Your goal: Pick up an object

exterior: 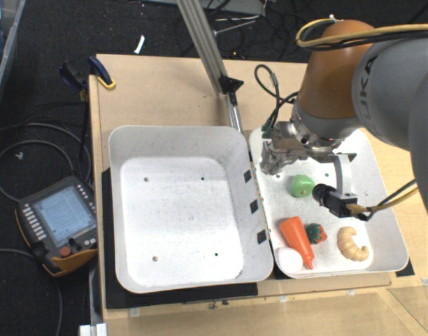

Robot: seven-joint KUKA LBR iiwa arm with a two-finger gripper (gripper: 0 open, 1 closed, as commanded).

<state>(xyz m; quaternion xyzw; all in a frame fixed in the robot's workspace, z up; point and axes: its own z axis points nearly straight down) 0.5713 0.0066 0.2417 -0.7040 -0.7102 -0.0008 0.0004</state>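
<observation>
Carrot [296,237], croissant [353,244] and lime [301,185] in right bin [382,187], beside left bin [130,145].

A thick grey arm [396,75] with a glossy orange band [336,61], yellow cables [354,28] looping over it and a metal wrist [298,142]
</observation>
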